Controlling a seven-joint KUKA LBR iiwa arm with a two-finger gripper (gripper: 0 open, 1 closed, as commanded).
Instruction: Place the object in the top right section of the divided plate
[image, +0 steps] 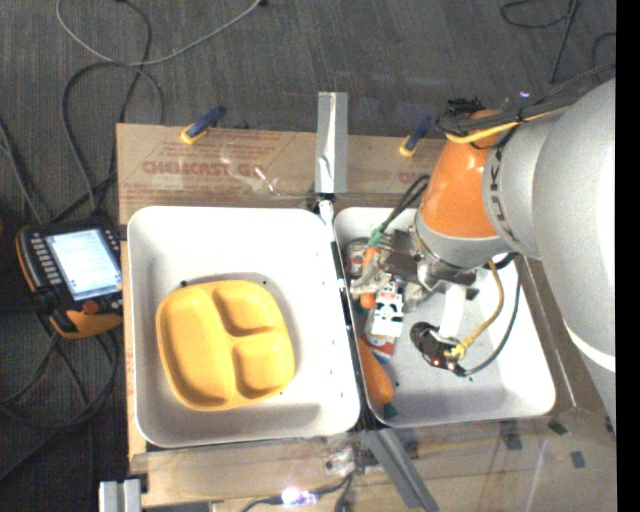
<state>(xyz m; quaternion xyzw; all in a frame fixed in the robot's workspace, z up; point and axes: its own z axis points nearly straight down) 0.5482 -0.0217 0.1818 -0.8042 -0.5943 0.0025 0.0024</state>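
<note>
A yellow divided plate (228, 342) lies in the left white bin (150, 240); its top right section (250, 305) holds nothing. My gripper (388, 298) is low over the left side of the right bin (520, 395), under the orange-banded wrist. Small objects cluster right under it: an orange piece (367, 258) and a white item with green and red marks (384, 318). Whether any of them is between the fingers is hidden by the wrist. A carrot (375, 378) lies at the bin's lower left, apart from the gripper.
The divider wall (343, 300) between the bins runs just left of the gripper. A black and yellow cable loop (445, 348) hangs from the wrist over the right bin. A tablet (75, 262) sits left of the bench. Clamps hold cardboard at the back.
</note>
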